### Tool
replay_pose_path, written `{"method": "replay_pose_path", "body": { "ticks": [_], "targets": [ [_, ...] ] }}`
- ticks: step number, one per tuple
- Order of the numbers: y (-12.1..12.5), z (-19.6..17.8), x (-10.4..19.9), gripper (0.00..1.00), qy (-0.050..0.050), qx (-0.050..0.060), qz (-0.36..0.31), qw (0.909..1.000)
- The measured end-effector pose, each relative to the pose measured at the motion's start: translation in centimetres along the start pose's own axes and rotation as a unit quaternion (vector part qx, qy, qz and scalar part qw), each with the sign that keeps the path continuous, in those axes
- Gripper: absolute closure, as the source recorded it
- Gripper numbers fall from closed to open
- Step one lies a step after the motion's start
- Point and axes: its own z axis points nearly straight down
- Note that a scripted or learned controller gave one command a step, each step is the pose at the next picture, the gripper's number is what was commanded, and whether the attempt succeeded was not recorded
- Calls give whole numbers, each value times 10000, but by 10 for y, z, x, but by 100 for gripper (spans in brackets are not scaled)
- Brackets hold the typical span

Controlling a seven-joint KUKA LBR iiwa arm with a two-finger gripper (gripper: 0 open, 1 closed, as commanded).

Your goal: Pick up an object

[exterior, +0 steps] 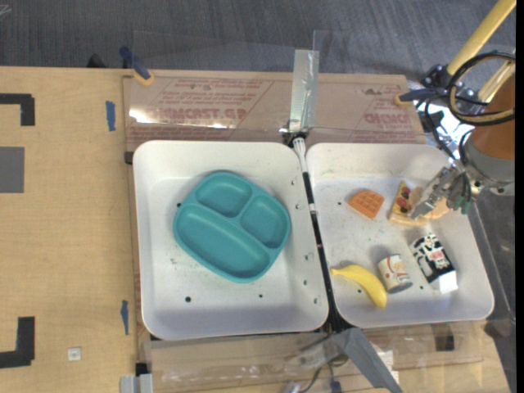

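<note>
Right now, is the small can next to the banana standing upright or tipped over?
Tipped over. The small can lies on its side on the right bin's floor, beside the banana.

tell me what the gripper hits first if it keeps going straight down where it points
Most likely the pizza slice in the right bin; the gripper sits right over its edge, though its height is hard to judge.

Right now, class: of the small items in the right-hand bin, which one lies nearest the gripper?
The pizza slice, at the bin's right side, lies right beside the gripper. The waffle, banana, can and carton all lie farther off.
</note>
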Motion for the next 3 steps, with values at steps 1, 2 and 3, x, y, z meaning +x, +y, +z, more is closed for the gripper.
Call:
{"method": "replay_pose_path", "body": {
  "ticks": [1,2,3],
  "targets": [
    [60,-91,39,100,130,43,790,9968],
    [119,-128,70,100,146,57,1110,9937],
    [135,-160,149,100,168,53,132,9998]
  ]
}}
